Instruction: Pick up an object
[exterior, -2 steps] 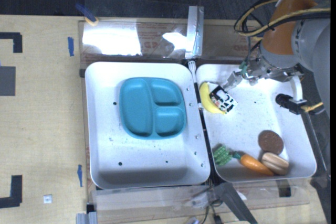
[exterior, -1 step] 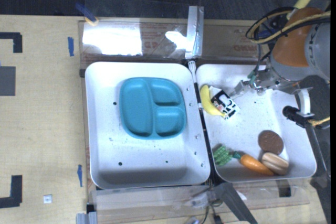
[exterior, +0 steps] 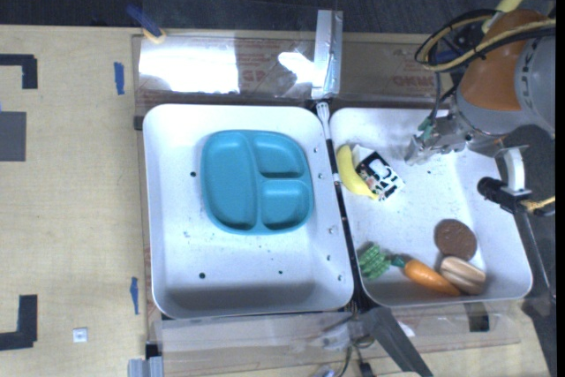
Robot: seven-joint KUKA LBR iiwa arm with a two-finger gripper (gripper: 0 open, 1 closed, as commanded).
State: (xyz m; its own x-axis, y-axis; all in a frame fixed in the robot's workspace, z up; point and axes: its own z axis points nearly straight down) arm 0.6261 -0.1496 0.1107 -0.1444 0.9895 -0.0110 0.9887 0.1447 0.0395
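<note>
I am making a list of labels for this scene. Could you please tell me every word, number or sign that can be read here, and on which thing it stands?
No text here can be read.
Black-and-white block beside the banana: bold black marks, a pattern, not readable as letters.
Cardboard strip behind the bins: faint reddish print, too blurred to read.

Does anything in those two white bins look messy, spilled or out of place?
Nothing looks spilled or broken. The left bin holds a blue divided plate lying flat. In the right bin, the banana, carrot, brown disc and bread roll lie loosely scattered. Only dark specks dot the bin floors.
</note>
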